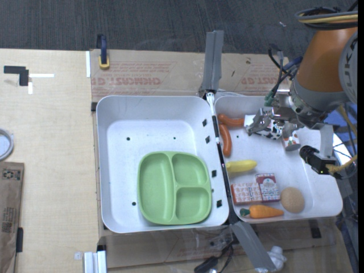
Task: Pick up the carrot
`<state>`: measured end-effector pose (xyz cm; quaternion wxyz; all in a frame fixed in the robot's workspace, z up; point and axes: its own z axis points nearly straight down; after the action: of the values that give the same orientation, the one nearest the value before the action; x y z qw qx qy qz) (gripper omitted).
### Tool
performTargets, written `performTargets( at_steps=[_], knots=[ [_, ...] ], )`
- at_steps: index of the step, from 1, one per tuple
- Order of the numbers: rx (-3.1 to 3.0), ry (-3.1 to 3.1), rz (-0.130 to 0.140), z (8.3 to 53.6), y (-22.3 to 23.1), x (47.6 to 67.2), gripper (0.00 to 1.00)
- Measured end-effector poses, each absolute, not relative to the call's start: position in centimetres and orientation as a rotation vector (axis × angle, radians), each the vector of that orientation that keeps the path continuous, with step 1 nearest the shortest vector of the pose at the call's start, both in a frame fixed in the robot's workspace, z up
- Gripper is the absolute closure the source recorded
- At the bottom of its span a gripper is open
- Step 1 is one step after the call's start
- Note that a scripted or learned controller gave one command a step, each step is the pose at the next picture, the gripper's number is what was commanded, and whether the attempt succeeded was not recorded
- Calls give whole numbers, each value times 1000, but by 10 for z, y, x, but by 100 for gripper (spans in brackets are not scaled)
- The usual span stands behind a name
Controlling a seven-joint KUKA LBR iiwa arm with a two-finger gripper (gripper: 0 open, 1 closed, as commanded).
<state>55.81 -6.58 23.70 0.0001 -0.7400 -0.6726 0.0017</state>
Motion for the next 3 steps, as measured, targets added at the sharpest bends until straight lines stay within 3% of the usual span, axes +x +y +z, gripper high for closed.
performTargets(
  at_steps=[1, 2, 3],
  knots=[
    [-2138, -2298, 5, 190, -81, 493, 0],
    [-1893, -2506, 3, 191, -24, 523, 0],
    [-1682, -2656, 1, 195, -96, 529, 0]
  ],
)
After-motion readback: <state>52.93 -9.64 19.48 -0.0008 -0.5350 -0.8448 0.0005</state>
